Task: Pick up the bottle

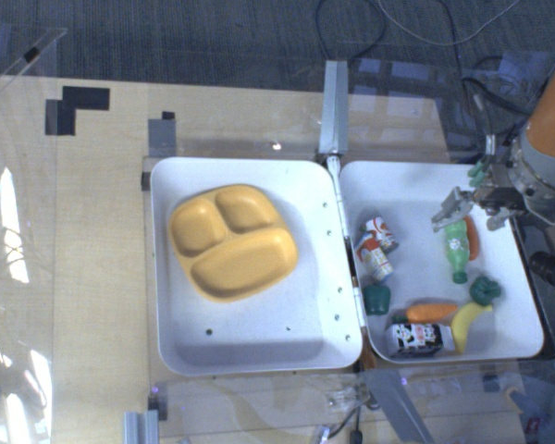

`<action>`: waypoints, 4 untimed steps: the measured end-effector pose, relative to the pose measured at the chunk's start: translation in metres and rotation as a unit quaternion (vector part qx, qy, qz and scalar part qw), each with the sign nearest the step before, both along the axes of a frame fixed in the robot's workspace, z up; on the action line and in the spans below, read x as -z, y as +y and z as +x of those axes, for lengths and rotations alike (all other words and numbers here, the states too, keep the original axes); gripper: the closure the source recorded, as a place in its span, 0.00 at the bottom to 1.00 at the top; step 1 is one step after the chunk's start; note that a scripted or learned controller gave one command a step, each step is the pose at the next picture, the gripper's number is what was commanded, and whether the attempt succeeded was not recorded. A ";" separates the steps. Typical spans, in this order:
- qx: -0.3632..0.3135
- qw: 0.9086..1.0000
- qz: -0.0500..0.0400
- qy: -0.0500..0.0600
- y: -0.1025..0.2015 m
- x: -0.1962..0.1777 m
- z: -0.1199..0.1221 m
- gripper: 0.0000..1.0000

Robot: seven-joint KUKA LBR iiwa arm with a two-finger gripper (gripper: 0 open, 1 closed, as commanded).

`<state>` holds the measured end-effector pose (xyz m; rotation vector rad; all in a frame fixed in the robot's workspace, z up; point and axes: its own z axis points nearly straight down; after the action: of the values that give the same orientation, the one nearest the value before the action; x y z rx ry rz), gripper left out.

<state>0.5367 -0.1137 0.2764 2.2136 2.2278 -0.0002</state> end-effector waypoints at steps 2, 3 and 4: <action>0.099 0.995 0.000 0.001 -0.047 0.122 -0.022 0.00; 0.137 0.991 0.001 -0.004 -0.077 0.190 0.017 0.00; 0.135 0.991 0.001 -0.006 -0.076 0.181 0.020 1.00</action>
<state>0.5566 -0.1900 0.0959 2.4892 1.9053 0.0153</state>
